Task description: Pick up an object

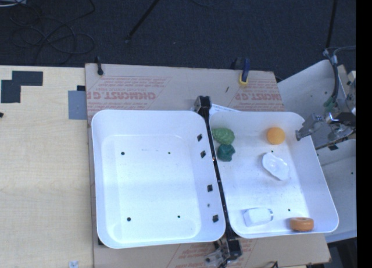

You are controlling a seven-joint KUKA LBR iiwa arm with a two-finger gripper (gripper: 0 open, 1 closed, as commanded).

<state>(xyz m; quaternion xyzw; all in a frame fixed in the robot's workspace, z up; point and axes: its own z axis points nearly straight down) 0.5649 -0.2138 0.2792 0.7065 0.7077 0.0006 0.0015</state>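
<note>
Gripper (pixel 307 128) poised over right bin's (pixel 325 194) far-right rim

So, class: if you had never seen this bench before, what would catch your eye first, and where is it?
Probably the bright orange ball near the far edge of the right bin, and the orange ring in its near right corner. Next, the green lump and the darker teal one by the divider, with the gripper at the bin's right rim.

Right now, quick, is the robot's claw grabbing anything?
Gripper: at the right bin's right rim; whether it is open or shut cannot be told, and nothing is seen in it.
</note>
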